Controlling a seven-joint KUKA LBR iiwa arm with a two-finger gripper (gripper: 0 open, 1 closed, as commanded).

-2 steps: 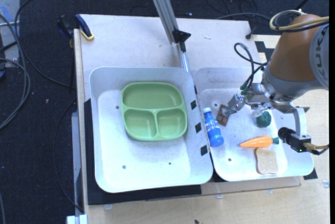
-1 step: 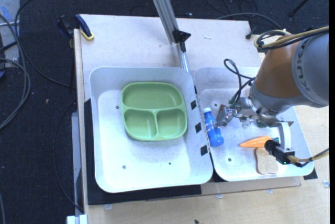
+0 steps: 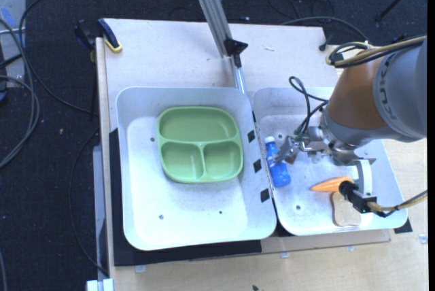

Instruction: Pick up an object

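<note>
While the jaws (image 3: pixel 284 155) sit right by one blue bottle (image 3: pixel 276 164) near the right bin's (image 3: pixel 386 167) left edge, can't tell their state. One carrot (image 3: pixel 331 184), one beige piece (image 3: pixel 344 209), one green tray (image 3: pixel 201 143) in left bin (image 3: pixel 139 215).

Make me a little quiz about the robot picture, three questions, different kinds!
1. True or false: the green tray lies in the left bin.
2. Which thing lies closest to the gripper? A) blue bottle B) orange carrot C) tan piece
3. Fill in: the green tray has ___ compartments.

Key
1. True.
2. A: the blue bottle, in the right bin near its left wall.
3. Three.
</note>
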